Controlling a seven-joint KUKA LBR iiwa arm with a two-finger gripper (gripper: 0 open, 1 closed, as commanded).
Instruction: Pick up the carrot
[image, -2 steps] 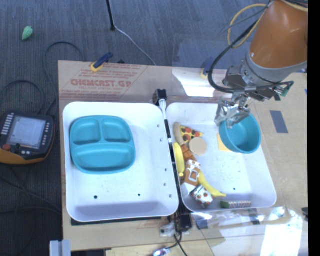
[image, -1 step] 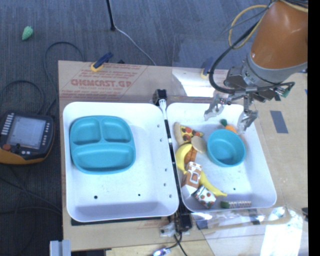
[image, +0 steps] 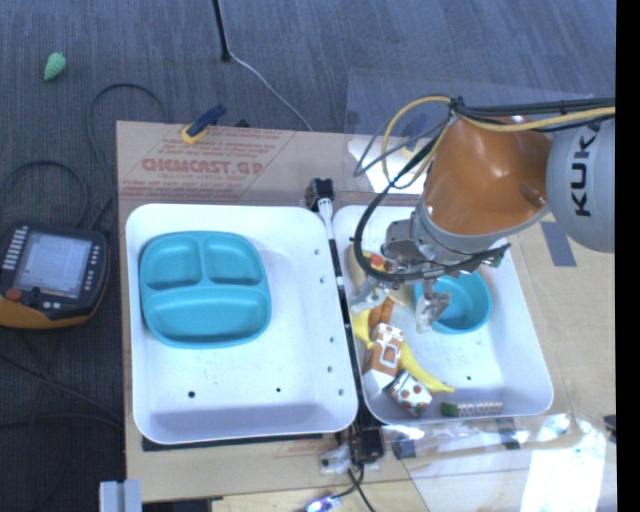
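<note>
Clutter crowds the left half of the right bin (image: 520, 385), where my gripper (image: 405, 300) hangs low over the toys. Whether it is released or clenched I cannot tell, for my own wrist and the orange band (image: 480, 180) cover much of it. One carrot (image: 381, 316) lies just below and left of my tips, a short orange piece among the pile, its long axis running roughly up and down the view; which end is the tip I cannot make out. One yellow banana (image: 425, 377) lies just beneath it, and a small orange-and-white block (image: 387, 349) sits between them, pressed against the carrot. One blue bowl (image: 462, 305) stands just right of my tips. One spring (image: 476, 407) lies near the bin's front wall. Two white bins sit side by side; the left bin (image: 300, 380) holds one blue divided plate (image: 205, 287).
</note>
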